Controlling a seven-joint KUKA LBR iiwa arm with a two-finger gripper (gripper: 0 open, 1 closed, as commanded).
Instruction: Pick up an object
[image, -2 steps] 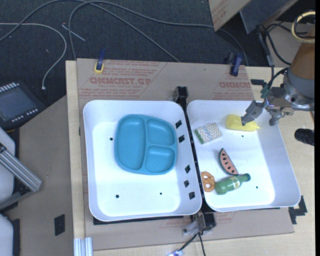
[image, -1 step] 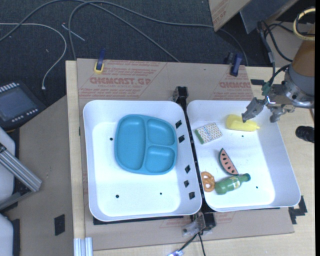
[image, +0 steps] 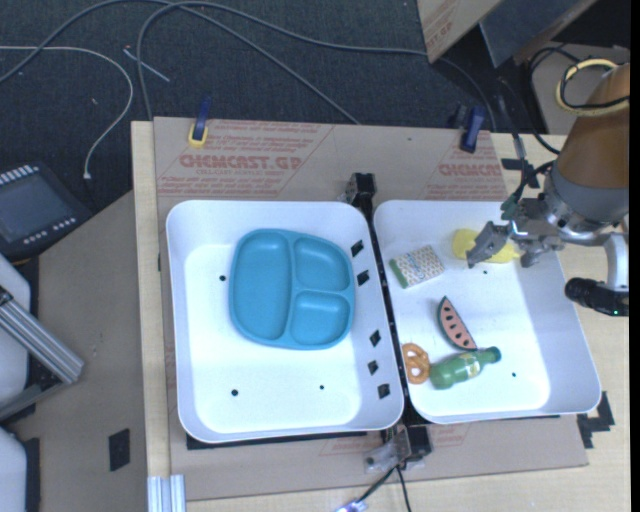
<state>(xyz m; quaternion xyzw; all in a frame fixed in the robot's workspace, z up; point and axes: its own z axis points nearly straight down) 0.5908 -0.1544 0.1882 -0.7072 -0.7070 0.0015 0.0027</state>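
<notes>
My gripper (image: 510, 247) hovers over the far part of the right bin (image: 560, 340), its two fingers spread apart and open. A yellow object (image: 465, 241) lies under and just left of it, partly hidden by the left finger (image: 486, 245); nothing is clamped. Elsewhere in that bin lie a green-checked packet (image: 417, 265), a watermelon slice (image: 453, 323), a pretzel (image: 414, 362) and a green bottle (image: 463, 367) on its side.
The left bin (image: 200, 380) holds a blue divided plate (image: 292, 288). A black divider (image: 372, 300) runs between the bins. Cables and a cardboard box sit beyond the bench's far edge.
</notes>
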